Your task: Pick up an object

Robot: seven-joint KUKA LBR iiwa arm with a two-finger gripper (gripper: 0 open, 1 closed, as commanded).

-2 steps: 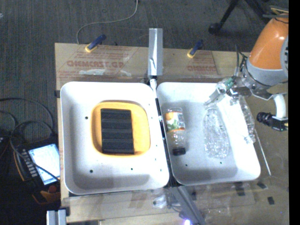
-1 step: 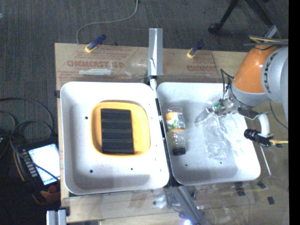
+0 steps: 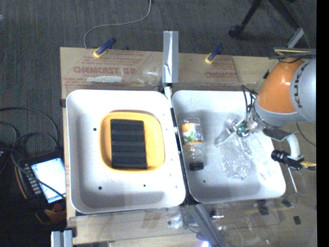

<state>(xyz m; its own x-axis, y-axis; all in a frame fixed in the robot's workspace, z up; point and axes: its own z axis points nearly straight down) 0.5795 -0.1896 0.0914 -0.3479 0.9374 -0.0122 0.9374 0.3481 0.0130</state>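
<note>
Arm sits over the right bin, wrist at the bin's far right. Gripper is low over a crumpled clear plastic wrap, probably a bag, hard to read against the white floor. Fingers blur into that plastic, so I can't tell whether they're apart, together, or clamped on anything.

Candidates in the right bin:
- Wrap: directly under and just near-side of the gripper, possibly touching it. Closest target.
- Clear bottle with black cap: lying down, well left of the gripper along the bin's left wall. Long axis runs far-to-near, cap at the near end.

Left bin holds a yellow tray with black insert, well apart, across the divider.

Judgement: wrap means a short drop; bottle means a traverse left and closing across its width, left-right.
</note>
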